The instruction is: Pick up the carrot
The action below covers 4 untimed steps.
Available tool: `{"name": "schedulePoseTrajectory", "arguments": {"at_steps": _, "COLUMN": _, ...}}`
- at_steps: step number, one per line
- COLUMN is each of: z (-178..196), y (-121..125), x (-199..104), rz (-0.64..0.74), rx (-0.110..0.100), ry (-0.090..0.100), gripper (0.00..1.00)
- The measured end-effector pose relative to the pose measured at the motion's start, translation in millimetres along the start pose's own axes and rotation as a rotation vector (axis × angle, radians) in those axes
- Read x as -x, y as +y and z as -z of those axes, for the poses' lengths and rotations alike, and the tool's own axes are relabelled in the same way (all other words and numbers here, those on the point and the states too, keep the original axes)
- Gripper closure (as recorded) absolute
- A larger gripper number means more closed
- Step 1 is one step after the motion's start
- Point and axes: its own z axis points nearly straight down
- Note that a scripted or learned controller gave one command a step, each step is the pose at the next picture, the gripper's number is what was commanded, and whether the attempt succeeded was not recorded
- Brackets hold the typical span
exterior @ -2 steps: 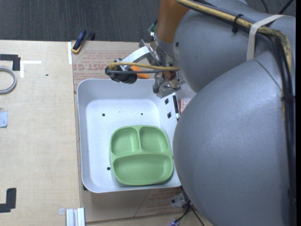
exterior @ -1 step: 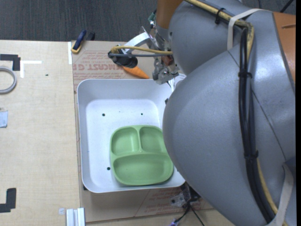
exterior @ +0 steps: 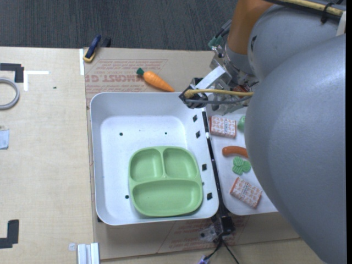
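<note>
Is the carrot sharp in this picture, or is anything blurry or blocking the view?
Camera view: the carrot is sharp and evenly lit on the cardboard beyond the left bin; the arm, close to the lens, is soft and hides much of the right bin; no strong glare.

I see the small orange toy carrot with a green stem end lying flat on the brown cardboard sheet, just beyond the far rim of the left white bin. Its green end points left, its tapered tip right.
</note>
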Motion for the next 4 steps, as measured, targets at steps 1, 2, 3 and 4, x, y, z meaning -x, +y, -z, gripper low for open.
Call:
{"name": "schedulePoseTrajectory", "arguments": {"at_steps": 1, "z": -138, "y": -49, "x": -6, "rz": -0.020, "rx": -0.001, "ry": 0.000, "gripper": 1.00}}
{"name": "schedulePoseTrajectory", "arguments": {"at_steps": 2, "z": 5, "y": -96, "x": 62, "rz": -0.075, "rx": 0.001, "ry": 0.003, "gripper": 1.00}}
{"name": "schedulePoseTrajectory", "arguments": {"at_steps": 3, "z": 127, "y": -40, "x": 113, "rz": -0.103, "rx": 0.003, "ry": 0.004, "gripper": 1.00}}
{"name": "schedulePoseTrajectory", "arguments": {"at_steps": 4, "z": -64, "y": -20, "x": 125, "rz": -0.198, "rx": -0.001, "ry": 0.001, "gripper": 1.00}}
